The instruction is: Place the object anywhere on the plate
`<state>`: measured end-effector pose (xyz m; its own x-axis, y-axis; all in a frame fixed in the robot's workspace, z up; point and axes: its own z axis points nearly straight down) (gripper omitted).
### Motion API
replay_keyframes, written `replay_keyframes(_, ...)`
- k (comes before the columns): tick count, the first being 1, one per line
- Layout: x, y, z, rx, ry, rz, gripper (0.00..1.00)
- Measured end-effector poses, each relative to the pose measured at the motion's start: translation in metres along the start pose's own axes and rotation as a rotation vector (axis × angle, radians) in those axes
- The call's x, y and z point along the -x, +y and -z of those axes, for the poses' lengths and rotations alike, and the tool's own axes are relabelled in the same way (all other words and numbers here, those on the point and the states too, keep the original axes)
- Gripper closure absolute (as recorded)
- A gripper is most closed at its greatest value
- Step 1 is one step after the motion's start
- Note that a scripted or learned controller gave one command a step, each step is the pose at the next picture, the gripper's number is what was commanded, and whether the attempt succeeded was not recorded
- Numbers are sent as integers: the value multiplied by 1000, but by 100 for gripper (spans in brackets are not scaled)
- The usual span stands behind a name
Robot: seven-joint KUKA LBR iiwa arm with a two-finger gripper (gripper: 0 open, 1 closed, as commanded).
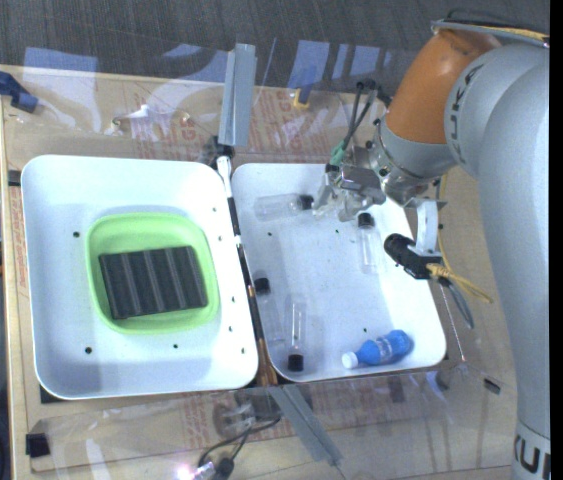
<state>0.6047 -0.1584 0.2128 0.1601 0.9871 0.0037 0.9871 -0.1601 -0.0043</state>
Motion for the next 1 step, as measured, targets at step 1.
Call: replay_keyframes(1,0,0,0,0,0,0,0)
